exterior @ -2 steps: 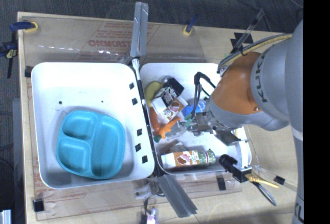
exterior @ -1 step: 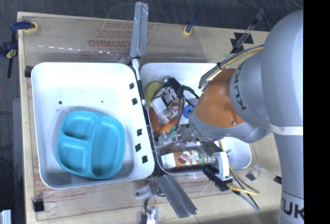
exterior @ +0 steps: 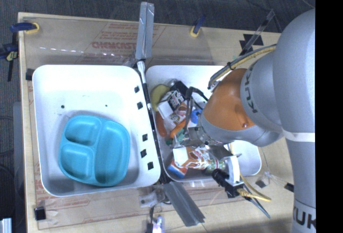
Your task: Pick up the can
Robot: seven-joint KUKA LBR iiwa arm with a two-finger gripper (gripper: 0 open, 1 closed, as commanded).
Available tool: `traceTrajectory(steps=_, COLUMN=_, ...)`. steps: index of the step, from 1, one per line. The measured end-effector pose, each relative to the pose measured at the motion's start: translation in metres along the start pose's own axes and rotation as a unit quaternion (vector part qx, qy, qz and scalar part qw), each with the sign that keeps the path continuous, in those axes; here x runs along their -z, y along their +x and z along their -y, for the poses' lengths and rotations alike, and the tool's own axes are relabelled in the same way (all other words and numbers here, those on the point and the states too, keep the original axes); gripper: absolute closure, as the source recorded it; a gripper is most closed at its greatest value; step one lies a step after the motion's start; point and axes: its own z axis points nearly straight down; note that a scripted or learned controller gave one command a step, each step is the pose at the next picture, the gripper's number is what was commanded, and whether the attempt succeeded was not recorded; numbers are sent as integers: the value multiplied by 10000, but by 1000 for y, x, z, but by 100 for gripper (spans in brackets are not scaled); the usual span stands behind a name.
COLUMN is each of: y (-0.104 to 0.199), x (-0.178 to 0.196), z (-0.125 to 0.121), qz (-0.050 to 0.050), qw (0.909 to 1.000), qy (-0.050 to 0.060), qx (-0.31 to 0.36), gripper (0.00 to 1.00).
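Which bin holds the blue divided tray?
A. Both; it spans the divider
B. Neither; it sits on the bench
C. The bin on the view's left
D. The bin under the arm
C: the blue divided tray lies inside the left bin, apart from the cluttered right bin where the arm reaches.

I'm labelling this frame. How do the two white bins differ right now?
The left bin holds a single blue divided plate lying flat, with much bare white floor around it; the right bin holds a crowded heap of small packages and wrappers. The left bin lies open to the camera; the right bin is partly covered by the arm reaching over it. Both are shallow, white and round-cornered.
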Motion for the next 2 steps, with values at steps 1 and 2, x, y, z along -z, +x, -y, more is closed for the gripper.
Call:
traceTrajectory(steps=1, y=-40, x=177, z=-17, qz=-24, qw=9992, qy=9, qx=396, gripper=100)
traceTrajectory(steps=2, y=-39, x=176, z=-17, qz=-28, qw=9992, qy=14, qx=402, gripper=0)
